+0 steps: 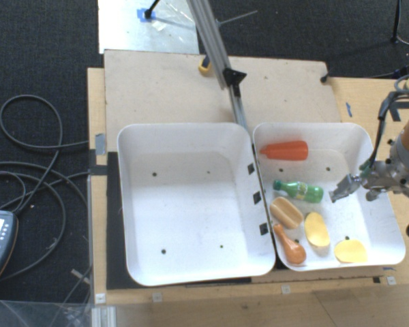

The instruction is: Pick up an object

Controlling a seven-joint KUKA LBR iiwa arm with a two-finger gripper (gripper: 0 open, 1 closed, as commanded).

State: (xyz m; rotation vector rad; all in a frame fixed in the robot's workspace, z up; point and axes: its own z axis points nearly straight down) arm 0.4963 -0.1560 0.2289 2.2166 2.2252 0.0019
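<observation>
Green bottle (298,191) lies mid right bin (360,136), gripper (345,188) just beside it.

Approach low from the right, centring on the bottle and avoiding the bun-like piece (286,212) below; whether the fingers are apart I cannot tell at this blur.

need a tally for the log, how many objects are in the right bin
6, all in the right bin: orange bottle at the back, green bottle mid, hot dog, carrot, yellow piece, yellow disc in front.
</observation>
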